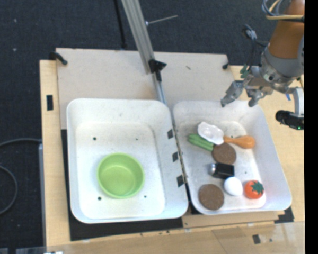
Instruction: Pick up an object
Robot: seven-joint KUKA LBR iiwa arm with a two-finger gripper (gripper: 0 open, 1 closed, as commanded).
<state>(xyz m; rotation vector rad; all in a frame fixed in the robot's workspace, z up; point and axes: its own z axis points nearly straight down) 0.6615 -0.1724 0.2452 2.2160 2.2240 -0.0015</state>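
A wooden counter carries the left bin, holding a green bowl, beside the right bin, where a strawberry and white egg lie. Above the right bin's far rim, the end effector hangs spread wide, gripping nothing.

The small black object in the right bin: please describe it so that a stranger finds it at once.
Start at the right bin, the one crowded with items. Near its middle lies the small black object, just below a brown disc and above a white ball. It is the only black item there.
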